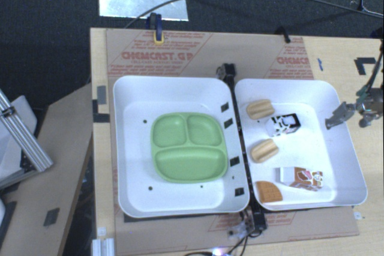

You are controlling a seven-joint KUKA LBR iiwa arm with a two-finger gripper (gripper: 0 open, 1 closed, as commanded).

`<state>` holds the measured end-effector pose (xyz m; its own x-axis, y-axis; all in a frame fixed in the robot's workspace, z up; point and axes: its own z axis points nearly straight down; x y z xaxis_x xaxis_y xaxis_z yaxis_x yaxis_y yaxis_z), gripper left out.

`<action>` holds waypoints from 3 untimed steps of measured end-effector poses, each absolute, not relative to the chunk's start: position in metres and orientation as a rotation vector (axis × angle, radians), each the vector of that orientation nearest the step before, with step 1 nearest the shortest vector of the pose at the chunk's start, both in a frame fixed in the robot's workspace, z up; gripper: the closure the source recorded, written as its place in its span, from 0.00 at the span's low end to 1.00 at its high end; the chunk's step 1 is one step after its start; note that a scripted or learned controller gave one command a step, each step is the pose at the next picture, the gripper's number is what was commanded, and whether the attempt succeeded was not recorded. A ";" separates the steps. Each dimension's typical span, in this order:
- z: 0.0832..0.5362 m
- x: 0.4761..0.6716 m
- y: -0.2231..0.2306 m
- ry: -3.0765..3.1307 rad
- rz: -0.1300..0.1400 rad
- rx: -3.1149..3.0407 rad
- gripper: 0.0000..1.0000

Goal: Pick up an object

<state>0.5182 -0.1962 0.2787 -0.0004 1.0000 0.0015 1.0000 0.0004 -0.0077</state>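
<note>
- Nearest the camera, lower right of frame: one round cookie [269, 191], one printed carton [302, 178].
- Left bin [129, 99]: one green divided plate [189, 147].
- Right bin [339, 99]: two bread rolls [260, 109], one black-and-white carton [284, 124].
- Gripper [345, 115] hovers at the right rim; whether its fingers are apart or together I cannot tell.
- Best move, I judge: centre over one roll, descend straight.

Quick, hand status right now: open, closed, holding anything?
Hand: over the right bin's right rim, nothing between it and the bin; open or closed cannot be told.
</note>
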 end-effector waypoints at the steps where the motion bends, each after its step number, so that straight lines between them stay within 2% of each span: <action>1: 0.284 0.520 -0.196 -2.227 -0.001 -2.218 0.00; 2: 0.237 0.520 -0.205 -2.221 0.001 -2.220 0.00; 3: 0.186 0.530 -0.205 -2.222 0.001 -2.219 0.00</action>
<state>0.5305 -0.2052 0.1858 -0.0012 1.0000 0.0005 1.0000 0.0012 -0.0014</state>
